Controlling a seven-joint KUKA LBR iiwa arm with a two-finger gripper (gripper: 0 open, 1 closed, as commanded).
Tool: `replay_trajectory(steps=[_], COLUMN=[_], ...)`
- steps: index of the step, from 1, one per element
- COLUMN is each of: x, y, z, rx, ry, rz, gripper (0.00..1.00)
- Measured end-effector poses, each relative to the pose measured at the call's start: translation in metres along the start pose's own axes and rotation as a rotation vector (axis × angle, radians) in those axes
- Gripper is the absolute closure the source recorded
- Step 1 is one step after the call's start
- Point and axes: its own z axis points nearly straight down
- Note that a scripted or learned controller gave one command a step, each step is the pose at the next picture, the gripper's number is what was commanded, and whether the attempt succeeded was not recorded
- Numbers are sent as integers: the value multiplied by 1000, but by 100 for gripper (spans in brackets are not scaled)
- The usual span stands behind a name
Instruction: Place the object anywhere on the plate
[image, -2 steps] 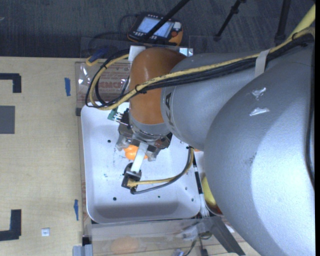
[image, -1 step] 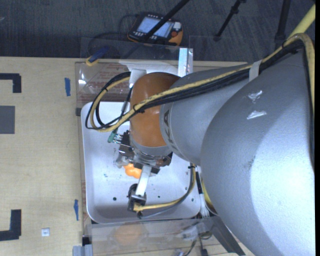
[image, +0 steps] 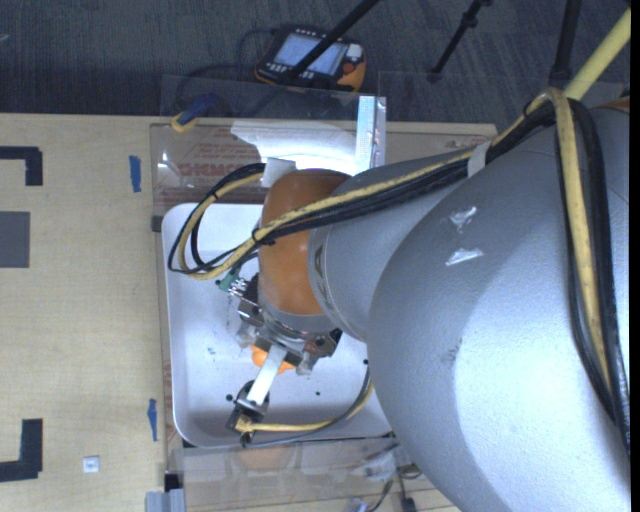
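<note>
Your end effector (image: 278, 345) sits low over the floor of a white bin (image: 168, 340), pointing down from the wrist. The wrist covers it from above, so you cannot tell whether it is released or clenched. Right at its lower left edge you can see a small orange object (image: 260, 354), with a second sliver of orange just to its right. It lies under the end effector and over the bin floor, but you cannot tell whether it is gripped or only lying beneath.

Around the end effector the bin floor is bare white with a few dark specks (image: 212, 350) to its left. The bin's rounded left wall stands well to the left of the end effector, and its near wall lies below.

Just above the end effector you have the orange band (image: 295, 240) of the wrist. From there the grey arm (image: 480, 300) spreads to the right and covers whatever lies on that side. A loop of black and yellow cable (image: 190, 240) swings out from the wrist to the upper left of the end effector, over the bin's far corner.

Further out to the left, the pale wooden surface (image: 80, 330) carries black markings (image: 30, 165) and short strips of blue tape (image: 135, 172). Far above the end effector, beyond a clear plastic panel (image: 210, 150) at the bin's far end, a handheld controller (image: 305, 58) with a lit screen lies on the dark floor (image: 120, 50).
</note>
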Motion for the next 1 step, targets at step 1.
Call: replay_trajectory(steps=[1], x=[-4], y=[66], z=[-48], rx=[-4], ry=[3], rz=[152], gripper=[100])
